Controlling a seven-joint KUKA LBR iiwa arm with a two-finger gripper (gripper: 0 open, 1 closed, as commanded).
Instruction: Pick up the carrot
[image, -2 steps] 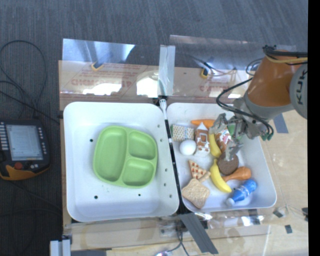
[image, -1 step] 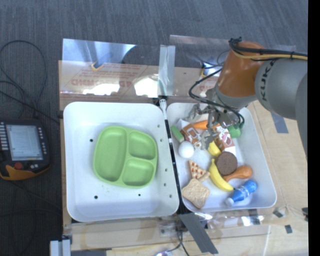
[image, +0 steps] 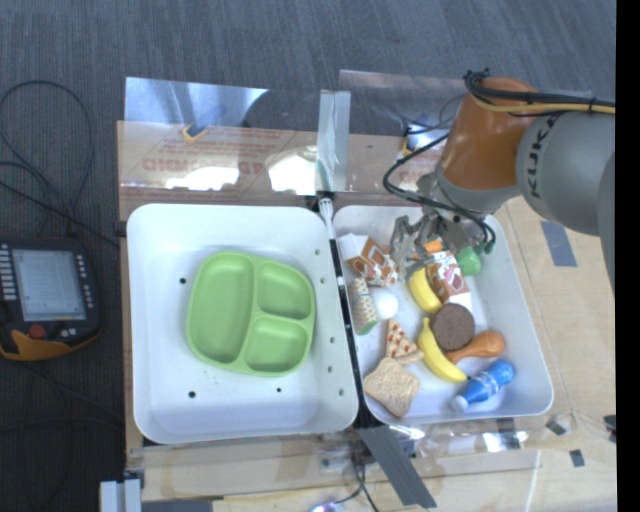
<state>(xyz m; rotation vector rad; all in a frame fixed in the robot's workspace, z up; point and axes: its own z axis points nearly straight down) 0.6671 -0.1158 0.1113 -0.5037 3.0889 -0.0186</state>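
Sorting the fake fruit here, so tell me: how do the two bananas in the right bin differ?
The upper banana is shorter and lies near the tool; the lower banana is longer and lies further toward the bin's front. The upper one sits left of the brown round cookie; the lower one curves beneath it. Both are yellow and curved.

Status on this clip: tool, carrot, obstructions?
Tool low in right bin, over food pile. Carrot beside it, mostly hidden. Banana and packet crowd it.

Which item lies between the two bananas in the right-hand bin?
In the camera view, a round brown cookie lies between the upper banana and the lower banana, inside the right bin.
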